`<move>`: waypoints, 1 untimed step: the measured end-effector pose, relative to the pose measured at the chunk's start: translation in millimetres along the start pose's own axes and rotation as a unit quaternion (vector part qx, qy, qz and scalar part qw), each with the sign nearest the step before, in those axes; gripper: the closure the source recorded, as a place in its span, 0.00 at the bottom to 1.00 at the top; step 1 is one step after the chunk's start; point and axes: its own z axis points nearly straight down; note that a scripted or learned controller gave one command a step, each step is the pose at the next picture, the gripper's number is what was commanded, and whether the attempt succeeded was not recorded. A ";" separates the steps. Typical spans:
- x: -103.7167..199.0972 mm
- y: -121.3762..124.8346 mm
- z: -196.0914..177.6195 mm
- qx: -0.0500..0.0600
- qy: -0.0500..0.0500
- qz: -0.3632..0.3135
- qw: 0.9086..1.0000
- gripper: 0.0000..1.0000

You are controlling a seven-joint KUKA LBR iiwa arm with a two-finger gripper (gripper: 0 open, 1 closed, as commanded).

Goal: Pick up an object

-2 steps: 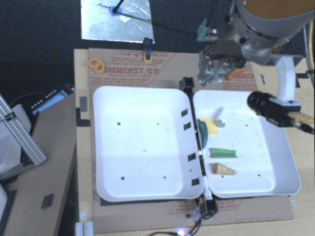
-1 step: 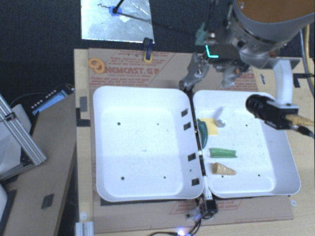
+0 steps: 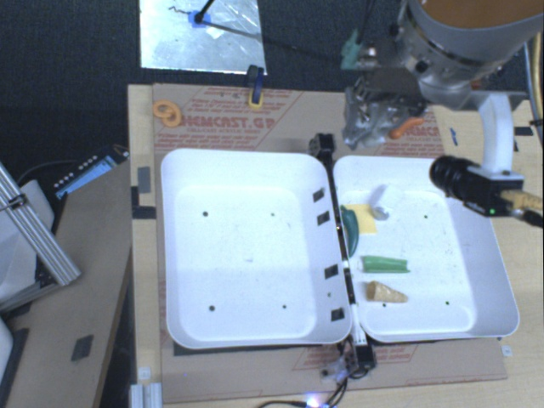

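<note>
White right bin (image 3: 476,308) holds a small, light-looking green stick (image 3: 386,264), best pinched mid-length; gripper (image 3: 371,134) hangs above, grip unclear.

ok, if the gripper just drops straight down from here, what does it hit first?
Likely the far rim of the right bin, or the board just behind it. The gripper hangs over that edge, short of the items inside. Depth is hard to judge.

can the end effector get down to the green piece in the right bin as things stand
Probably yes: the green piece lies flat and apart from its neighbours in the right bin, nothing over it, and the end effector is above that bin's far edge.
</note>
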 end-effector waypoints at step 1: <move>54.1 -1.5 96.9 0.007 -0.002 -0.001 1.000 1.00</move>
